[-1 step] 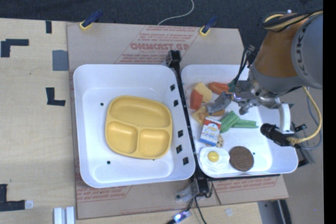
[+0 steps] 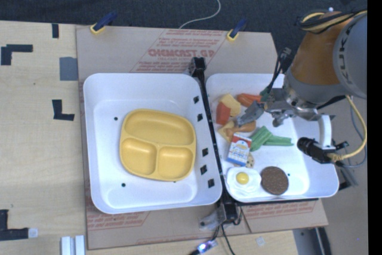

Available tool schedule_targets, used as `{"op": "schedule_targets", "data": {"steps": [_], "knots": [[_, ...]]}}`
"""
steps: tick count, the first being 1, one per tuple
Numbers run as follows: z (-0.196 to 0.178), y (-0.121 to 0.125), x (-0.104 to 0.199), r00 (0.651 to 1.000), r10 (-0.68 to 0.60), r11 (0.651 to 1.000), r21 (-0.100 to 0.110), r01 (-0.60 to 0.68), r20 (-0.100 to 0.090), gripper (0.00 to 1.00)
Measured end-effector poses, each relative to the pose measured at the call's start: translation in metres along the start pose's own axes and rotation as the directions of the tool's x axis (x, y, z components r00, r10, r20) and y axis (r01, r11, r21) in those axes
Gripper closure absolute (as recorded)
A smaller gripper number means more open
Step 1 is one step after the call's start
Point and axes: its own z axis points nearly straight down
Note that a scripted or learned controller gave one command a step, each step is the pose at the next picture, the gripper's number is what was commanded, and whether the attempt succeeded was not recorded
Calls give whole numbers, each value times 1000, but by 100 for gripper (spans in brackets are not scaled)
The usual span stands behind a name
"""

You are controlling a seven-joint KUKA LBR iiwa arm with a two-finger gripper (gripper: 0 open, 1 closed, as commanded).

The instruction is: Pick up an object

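— Where's the hand (image 2: pixel 249 118)?
— I see it low in the right bin (image 2: pixel 310 188), among toy foods, beyond the fried egg (image 2: pixel 242 178) and brown patty (image 2: pixel 274 180).
— And the yellow tray (image 2: pixel 158 144)?
— In the left bin (image 2: pixel 101 128).

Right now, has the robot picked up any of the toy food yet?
Not yet. The gripper is low in the right bin, among the toy food beside the green piece. Nothing looks lifted: the fried egg and brown patty lie flat. Grasping and lifting remain.

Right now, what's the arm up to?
The arm has its pincer low in the right bin, over the toy food near the orange pieces and green beans. I can't see anything gripped. The egg, patty and carton lie nearby. The yellow tray sits in the left bin.
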Motion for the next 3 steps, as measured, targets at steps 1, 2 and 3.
{"op": "schedule_targets", "data": {"steps": [1, 2, 3], "knots": [[43, 1, -1, 1000, 1, 1000, 2, -1, 1, 0], [93, 4, -1, 1000, 0, 1000, -9, 0, 4, 0], [81, 4, 0, 1000, -1, 1000, -9, 1, 3, 100]]}}
